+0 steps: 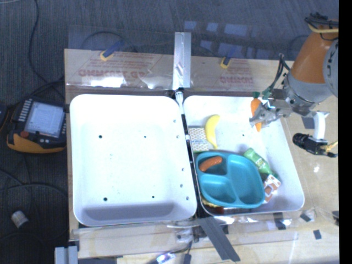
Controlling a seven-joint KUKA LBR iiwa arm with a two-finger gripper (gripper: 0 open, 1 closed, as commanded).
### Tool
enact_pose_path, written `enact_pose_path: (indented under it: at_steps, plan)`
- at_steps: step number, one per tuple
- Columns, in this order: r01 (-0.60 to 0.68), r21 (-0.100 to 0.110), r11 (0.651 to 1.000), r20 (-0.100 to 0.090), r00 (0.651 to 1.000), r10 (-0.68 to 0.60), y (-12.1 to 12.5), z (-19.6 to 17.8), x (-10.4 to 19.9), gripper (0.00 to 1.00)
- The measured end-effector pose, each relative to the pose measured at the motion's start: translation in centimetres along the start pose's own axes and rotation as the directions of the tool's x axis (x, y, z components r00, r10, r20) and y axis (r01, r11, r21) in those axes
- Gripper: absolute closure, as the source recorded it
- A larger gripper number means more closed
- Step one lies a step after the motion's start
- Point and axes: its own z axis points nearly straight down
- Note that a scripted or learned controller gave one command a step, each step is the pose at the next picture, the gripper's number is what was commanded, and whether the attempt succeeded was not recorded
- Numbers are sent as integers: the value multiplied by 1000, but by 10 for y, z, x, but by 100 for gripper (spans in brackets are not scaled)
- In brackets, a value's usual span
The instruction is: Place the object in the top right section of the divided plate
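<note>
Now the gripper point(257, 114) holds a carrot point(256, 106) (orange, between its fingers); carry it down-left to the blue plate point(231, 188) and lower gently before releasing.

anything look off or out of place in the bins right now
Mildly. The blue divided plate sits jammed into the right bin's lower corner, overlapping a green packet and a snack wrapper at its right edge. The gripper has an orange carrot-like piece at its tip.
</note>
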Motion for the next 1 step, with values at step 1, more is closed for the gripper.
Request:
enact_pose_path:
  at_steps: [1]
  plan:
    - [168, -2, 986, -1, 986, -168, 28, -34, 56, 100]
